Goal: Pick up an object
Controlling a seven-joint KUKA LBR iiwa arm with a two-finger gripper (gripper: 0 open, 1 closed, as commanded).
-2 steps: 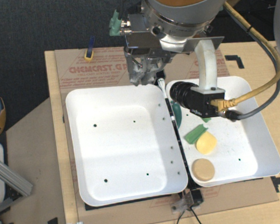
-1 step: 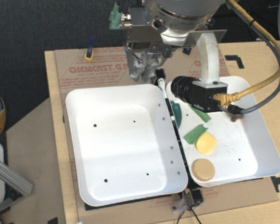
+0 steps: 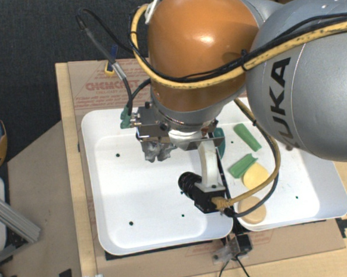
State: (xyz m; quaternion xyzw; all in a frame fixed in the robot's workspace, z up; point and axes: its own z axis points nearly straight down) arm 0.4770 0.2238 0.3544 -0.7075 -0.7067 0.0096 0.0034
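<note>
1. Locate the arm. The grey KUKA arm with the orange band (image 3: 201,37) reaches in from 3 o'clock and covers the upper middle of the camera view. Its wrist hangs over the seam between the two shallow white plastic bins, left bin (image 3: 127,228) and right bin (image 3: 310,208).

2. Locate the claw (image 3: 156,149). It sits below the wrist, above the upper part of the left bin's floor. The view does not reveal how far it is open; I cannot tell, and nothing is visibly held.

3. Locate the candidate objects. All lie in the right bin, at 3 to 4 o'clock from the claw:
   - a light green oblong block (image 3: 246,136), nearest the arm;
   - a darker green block (image 3: 241,166), just below it;
   - a pale yellow rounded piece (image 3: 255,175), touching or just beside the darker green block;
   - a tan round piece (image 3: 253,211), near the bin's lower rim.
   A small teal piece (image 3: 219,138) shows at the wrist's edge; its nature is unclear.

4. Judge the step. The floor under the claw looks bare, so a descent here would likely close on nothing.

5. Recommended approach: shift toward 3 o'clock over the right bin, choose the light green block because it lies apart from its neighbours, and align across its narrow width.

6. Keep the yellow cable (image 3: 267,184) and black connector (image 3: 195,190) off the bin rims.
</note>
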